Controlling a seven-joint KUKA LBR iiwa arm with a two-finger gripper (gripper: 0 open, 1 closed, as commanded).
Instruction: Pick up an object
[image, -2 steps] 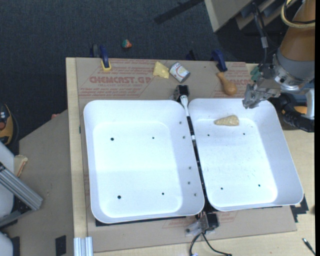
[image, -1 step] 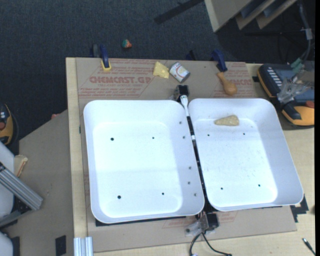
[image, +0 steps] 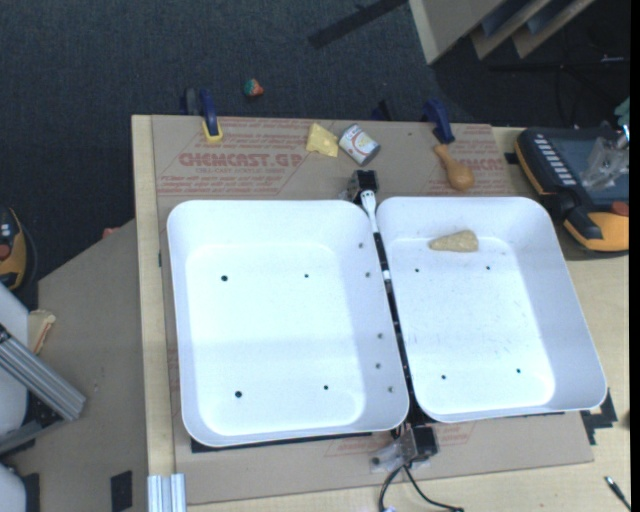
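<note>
A flat tan object, shaped like a small bread roll, lies in the right bin near its far edge. The left bin sits beside it, touching along the middle seam.
Behind the bins on the brown board lie a yellow wedge, a small white box and a tan wooden-looking piece. Blue clamps hold the board's far edge. A handheld pendant rests at the right. A small ball lies on the floor.
</note>
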